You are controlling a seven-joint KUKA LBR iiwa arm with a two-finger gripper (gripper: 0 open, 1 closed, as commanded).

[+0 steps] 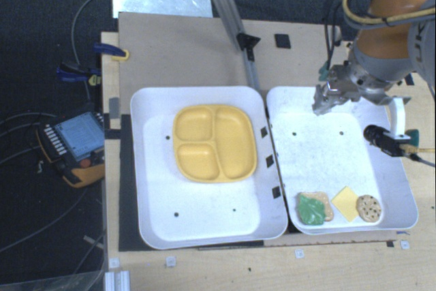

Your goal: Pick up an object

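The arm point(392, 17) comes in from 3 o'clock and hangs over the top of the right bin point(320, 167). The left bin point(150, 208) holds a yellow plate point(214, 143) with three parts.

The claw point(325, 102) sits near the bin's top edge, at about 12 o'clock in that bin. The things to pick up lie well apart from it, down at about 5 o'clock from the claw, in a row along the bin's bottom edge. The row runs from 9 to 3 o'clock: a green toast point(313, 208), then a yellow cheese point(345, 204), then a round cookie point(368, 208). The toast is nearest the claw, so I think the claw must travel down the bin to reach it.

The claw holds nothing that I can see. It is too blurry to tell if it is apart or together.
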